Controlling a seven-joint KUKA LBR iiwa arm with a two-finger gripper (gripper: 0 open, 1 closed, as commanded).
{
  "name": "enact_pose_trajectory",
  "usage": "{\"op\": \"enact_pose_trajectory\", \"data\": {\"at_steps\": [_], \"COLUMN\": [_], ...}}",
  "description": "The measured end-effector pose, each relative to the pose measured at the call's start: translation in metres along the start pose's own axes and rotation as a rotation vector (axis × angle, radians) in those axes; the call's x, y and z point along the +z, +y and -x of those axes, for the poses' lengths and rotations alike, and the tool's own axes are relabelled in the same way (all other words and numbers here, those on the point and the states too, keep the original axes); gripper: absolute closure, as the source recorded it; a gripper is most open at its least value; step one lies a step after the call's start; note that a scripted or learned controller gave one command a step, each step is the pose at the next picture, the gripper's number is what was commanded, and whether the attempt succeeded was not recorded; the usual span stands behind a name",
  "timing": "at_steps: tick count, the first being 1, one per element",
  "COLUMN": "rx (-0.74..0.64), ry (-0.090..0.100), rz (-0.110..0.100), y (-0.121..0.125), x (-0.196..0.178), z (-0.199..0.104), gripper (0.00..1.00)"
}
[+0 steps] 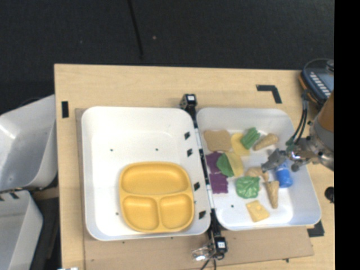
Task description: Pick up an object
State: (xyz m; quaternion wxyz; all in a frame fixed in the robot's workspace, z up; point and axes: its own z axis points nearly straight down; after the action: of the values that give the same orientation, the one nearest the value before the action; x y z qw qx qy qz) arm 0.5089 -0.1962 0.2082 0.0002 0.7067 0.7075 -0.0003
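Inside the left bin [101, 151] lies a yellow tray [156, 197]; the claw [277, 163], grip unclear, hovers over the right bin's [304, 207] toy food.

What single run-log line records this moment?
gripper: over right bin | near: blue piece | yellow tray: in left bin | held: nothing seen

I see two white bins [93, 167] on a pale wood bench [140, 86], black floor behind. Left bin: yellow divided tray [156, 196], plain. Right bin [304, 204]: tan slab [217, 140], purple pieces [215, 173], green lumps [247, 187], pale yellow bits [258, 211], beige cone [272, 192], blue obj [284, 178]. Gripper [279, 160] is grey metal w/ a blue spot.
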Motion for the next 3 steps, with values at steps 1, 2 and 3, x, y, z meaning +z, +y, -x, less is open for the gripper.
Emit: {"op": "enact_pose_trajectory", "data": {"at_steps": [1, 2, 3], "rx": [-0.001, -0.009, 0.002], "ry": [-0.001, 0.0, 0.001], "rz": [0.002, 0.01, -0.006], "y": [0.001, 0.001, 0.026], "x": [-0.011, -0.109, 0.011], "z": [0.001, -0.091, -0.095], "gripper": [1.0, 1.0, 1.0]}}
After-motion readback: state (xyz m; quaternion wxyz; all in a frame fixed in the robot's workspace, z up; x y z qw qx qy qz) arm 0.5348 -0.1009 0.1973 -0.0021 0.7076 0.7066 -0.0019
